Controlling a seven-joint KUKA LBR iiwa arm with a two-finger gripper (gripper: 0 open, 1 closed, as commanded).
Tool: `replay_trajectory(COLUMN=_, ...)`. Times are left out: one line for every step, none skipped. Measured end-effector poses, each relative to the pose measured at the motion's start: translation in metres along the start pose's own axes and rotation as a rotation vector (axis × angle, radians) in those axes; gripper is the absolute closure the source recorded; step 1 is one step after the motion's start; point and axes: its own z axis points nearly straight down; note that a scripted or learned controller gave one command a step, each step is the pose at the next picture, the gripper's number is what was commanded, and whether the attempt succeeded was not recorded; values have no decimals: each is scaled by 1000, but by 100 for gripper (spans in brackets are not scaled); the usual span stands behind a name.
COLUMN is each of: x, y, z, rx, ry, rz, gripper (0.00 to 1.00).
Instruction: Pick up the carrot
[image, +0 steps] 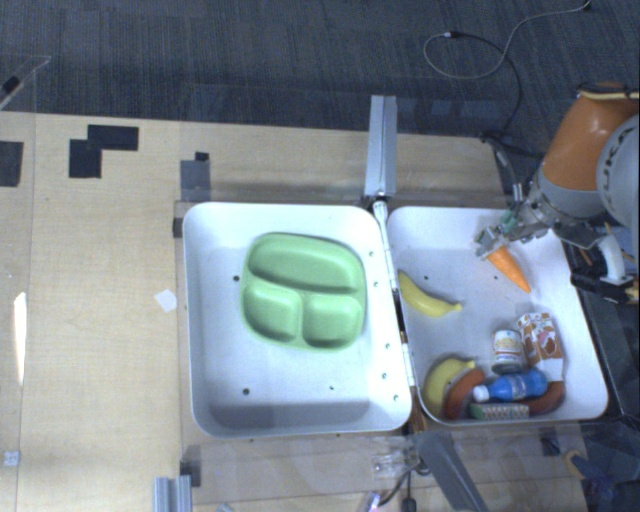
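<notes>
Camera view: tool (497, 240) touching carrot (509, 266) in right bin (440, 232)

Bright, even overhead light, soft shadows, slightly soft focus throughout.

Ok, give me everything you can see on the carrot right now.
The carrot is small, bright orange and tapered, with a smooth, toy-like look. It lies flat on the floor of the right bin, in the far right part, slanted with its thin tip pointing toward the near right. Its thick end sits just under the pincer, close enough that contact can't be judged. The banana and the other items lie apart from it.
</notes>
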Motion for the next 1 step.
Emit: replay_trajectory(x=44, y=24, z=-95, rx=0, ry=1, rz=-25, gripper=100)
